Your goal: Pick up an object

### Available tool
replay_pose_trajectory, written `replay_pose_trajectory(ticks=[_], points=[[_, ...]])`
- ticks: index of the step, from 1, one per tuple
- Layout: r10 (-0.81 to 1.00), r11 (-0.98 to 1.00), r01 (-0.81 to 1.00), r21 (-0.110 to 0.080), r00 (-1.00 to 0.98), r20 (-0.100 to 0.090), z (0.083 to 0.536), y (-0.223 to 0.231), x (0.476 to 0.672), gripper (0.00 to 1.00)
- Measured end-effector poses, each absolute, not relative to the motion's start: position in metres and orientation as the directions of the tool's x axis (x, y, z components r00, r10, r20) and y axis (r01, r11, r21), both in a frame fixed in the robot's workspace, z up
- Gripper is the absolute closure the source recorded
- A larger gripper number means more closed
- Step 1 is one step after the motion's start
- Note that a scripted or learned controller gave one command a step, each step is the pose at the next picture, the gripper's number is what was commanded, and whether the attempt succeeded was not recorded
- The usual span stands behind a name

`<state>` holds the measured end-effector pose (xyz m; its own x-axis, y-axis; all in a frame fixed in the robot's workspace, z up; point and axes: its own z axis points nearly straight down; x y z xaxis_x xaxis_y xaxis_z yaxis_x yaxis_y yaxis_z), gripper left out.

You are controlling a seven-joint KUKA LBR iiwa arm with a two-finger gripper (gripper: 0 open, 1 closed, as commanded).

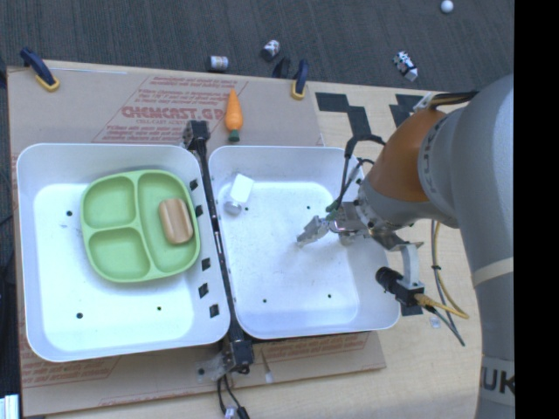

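Looming largest at the right, the grey arm (476, 173) with its orange band reaches in over the right bin (288, 317), and its pincer (311, 231) hangs low above that bin's bare white floor, roughly mid-bin toward the right wall. Its metal fingers look slightly parted with nothing between them, though the tips are small and hard to read, so I judge it open and not gripping. A small white block (238, 188) lies in the upper left corner of the same bin with a little grey piece (233, 207) just beside it, both well apart from the pincer; these seem the likeliest things to pick. Over in the left bin (52, 339) a green divided plate (113, 203) holds a tan bread-like roll (175, 221) in its right compartment. An orange carrot-shaped toy (232, 112) rests on the cardboard-covered surface (105, 103) behind the bins, out of play.
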<state>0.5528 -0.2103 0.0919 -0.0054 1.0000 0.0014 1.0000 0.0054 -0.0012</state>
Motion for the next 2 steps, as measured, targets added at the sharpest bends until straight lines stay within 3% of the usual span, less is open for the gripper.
replay_pose_trajectory(ticks=[1, 2], points=[[1.0, 0.006, 1.0, -0.004, -0.006, 0.001, 0.092, -0.211, 0.476, 0.0], [1.0, 0.007, 1.0, -0.002, -0.007, 0.001, 0.092, -0.2, 0.54, 0.0]])
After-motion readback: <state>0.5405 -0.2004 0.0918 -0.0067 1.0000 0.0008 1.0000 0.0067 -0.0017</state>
